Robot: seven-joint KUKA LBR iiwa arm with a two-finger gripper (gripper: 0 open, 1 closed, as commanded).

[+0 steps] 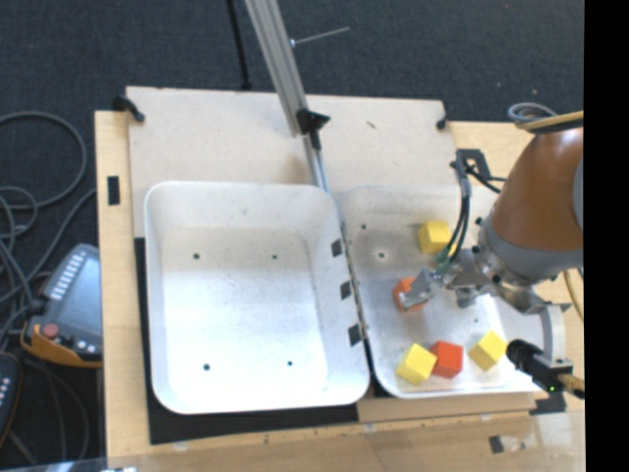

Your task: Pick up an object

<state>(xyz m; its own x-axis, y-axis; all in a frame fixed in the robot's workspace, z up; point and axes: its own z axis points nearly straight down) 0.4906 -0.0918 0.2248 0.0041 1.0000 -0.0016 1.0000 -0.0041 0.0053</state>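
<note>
My gripper (421, 287) hangs over the middle of the right bin (378, 214), reaching in from the right under the orange-banded wrist. A small orange block (404, 295) lies right at the gripper's tip, partly covered by it; whether it is gripped is unclear. A yellow block (433, 236) sits behind the gripper near the bin's far side. Along the bin's near edge lie a yellow block (417, 363), a red-orange block (448, 358) touching it, and another yellow block (487, 350).
The left bin (246, 293) stands beside the right one, with a dividing rim between them. A slanted metal pole (280, 57) rises from behind the bins. Cables and a handheld pendant (69, 303) lie off the bench at left.
</note>
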